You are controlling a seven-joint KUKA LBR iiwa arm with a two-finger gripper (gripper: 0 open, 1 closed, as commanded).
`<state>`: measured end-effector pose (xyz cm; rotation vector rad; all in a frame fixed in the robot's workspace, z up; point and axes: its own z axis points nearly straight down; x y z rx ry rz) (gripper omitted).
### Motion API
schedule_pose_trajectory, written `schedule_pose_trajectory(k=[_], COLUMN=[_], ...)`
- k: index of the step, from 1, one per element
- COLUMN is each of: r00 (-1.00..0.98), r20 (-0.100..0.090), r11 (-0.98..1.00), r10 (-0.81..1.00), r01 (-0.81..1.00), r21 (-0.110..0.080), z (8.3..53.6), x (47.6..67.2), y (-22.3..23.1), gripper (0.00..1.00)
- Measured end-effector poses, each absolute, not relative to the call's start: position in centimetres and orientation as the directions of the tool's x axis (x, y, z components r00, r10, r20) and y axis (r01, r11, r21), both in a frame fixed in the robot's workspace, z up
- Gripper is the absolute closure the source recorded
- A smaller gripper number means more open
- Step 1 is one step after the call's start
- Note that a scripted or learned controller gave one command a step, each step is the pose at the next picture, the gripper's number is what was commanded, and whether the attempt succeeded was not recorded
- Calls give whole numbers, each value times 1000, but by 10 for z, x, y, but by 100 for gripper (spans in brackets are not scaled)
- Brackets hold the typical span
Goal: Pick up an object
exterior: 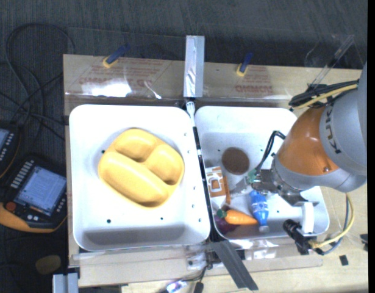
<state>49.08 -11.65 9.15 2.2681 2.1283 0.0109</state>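
The gripper [260,191] is low in the right bin [260,118], over a blue bottle [259,207]; finger state cannot be told. A carrot [239,217] lies just left of the bottle. A clean pick calls for centring on one item. The left bin [83,224] holds a yellow object [140,166]. The bench stands on dark carpet.

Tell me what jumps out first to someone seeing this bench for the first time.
The big yellow bread-shaped lump lying alone in the left bin grabs the eye first. Next comes the grey arm with its orange band, reaching from the right over the right bin. Beneath it sits a small cluster: a carrot, a blue bottle and a brown round thing.
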Motion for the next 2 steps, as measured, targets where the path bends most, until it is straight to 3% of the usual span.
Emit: schedule_pose_trajectory(k=[1, 2], r00=[60, 47], r20=[-10, -2], r11=[-60, -47], r10=[998, 999], r01=[998, 999], r21=[16, -6], z=[97, 198], x=[490, 526], y=[-114, -53], gripper=[100, 100])
